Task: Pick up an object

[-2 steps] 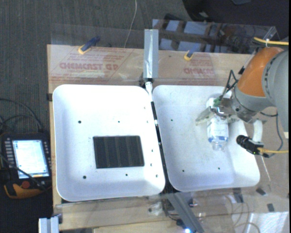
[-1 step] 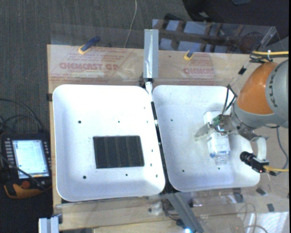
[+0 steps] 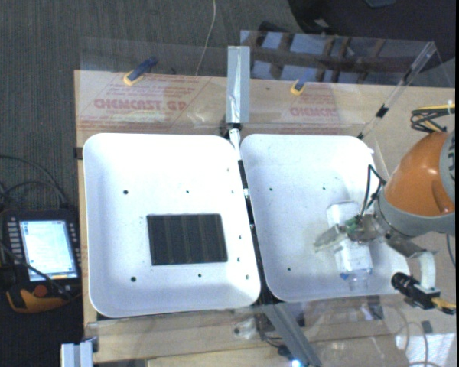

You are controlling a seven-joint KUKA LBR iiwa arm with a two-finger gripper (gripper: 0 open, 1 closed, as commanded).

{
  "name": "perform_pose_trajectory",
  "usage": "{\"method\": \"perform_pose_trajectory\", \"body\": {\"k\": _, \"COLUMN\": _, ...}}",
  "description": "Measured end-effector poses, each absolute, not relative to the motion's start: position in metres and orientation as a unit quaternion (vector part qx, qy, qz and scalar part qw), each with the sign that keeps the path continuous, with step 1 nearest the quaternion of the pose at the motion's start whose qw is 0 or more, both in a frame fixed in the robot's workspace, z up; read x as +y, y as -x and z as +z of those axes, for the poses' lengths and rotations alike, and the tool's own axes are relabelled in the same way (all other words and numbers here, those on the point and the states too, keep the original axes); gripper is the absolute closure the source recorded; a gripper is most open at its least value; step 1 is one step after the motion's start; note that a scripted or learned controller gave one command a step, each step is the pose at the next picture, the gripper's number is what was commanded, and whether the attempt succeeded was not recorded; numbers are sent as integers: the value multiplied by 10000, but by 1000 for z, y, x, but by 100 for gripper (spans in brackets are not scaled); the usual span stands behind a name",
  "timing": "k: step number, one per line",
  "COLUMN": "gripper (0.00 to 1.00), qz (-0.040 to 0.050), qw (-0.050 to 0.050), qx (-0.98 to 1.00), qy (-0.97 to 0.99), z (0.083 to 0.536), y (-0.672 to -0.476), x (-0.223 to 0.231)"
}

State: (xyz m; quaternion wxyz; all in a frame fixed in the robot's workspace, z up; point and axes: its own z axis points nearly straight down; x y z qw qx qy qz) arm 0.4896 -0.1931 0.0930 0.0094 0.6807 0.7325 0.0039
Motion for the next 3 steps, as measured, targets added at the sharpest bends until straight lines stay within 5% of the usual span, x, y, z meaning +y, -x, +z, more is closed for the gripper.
{"method": "perform_pose_trajectory", "body": {"k": 1, "gripper": 100, "qz": 44, "qw": 88, "qx": 7331, "qy": -6801, "z": 102, "y": -490, "x": -192}}
{"method": "perform_pose_trajectory", "body": {"k": 2, "gripper": 100, "qz": -5, "qw": -4, "qx": 7210, "qy": -6929, "z": 185, "y": -495, "x": -122}}
{"method": "perform_pose_trajectory", "body": {"k": 3, "gripper": 100, "qz": -22, "qw": -7, "qx": 6717, "qy": -7409, "z": 127, "y": -501, "x": -176}}
